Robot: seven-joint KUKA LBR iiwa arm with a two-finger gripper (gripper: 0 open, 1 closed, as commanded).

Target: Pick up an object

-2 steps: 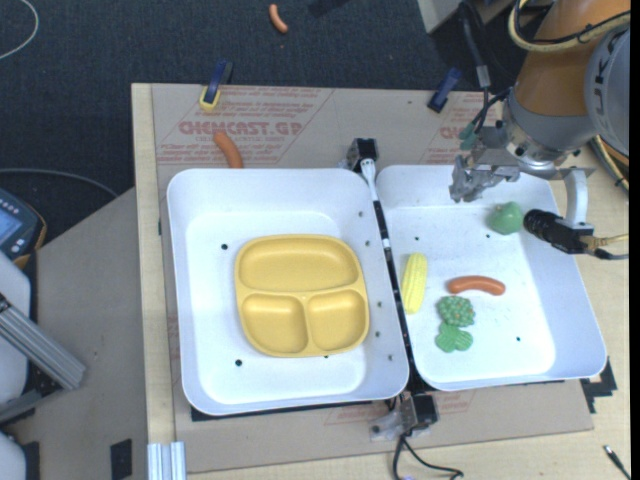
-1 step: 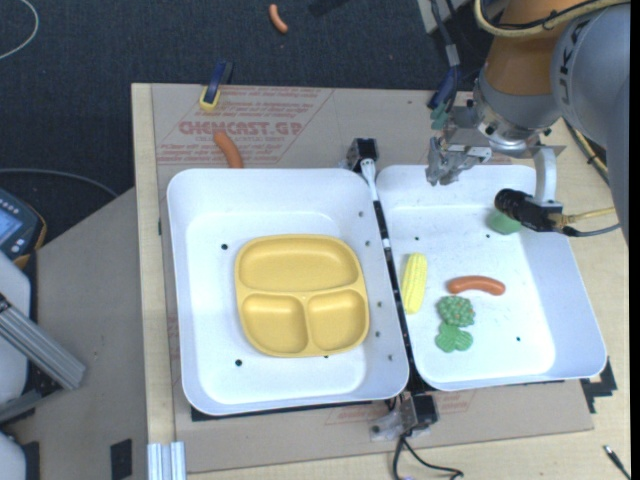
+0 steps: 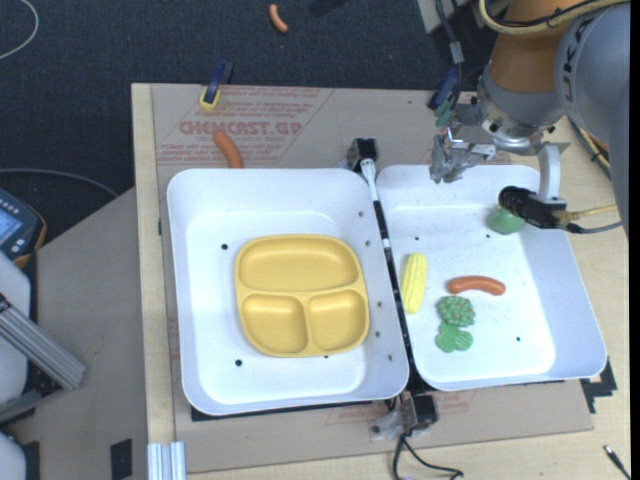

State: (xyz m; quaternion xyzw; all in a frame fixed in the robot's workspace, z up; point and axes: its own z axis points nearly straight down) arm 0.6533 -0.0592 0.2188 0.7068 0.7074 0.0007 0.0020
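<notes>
The right bin holds a yellow corn cob near its left wall. An orange sausage lies mid-bin, with two green broccoli pieces just below it. A pale green piece lies near the far right, partly hidden by the arm's hardware. My gripper hangs over the far left rim of the right bin, well apart from all of these, with nothing seen in it.
The left bin holds a yellow three-compartment plate. On the cardboard behind the bins lie an orange sausage and a blue-yellow clamp. Another small orange piece lies on the dark floor.
</notes>
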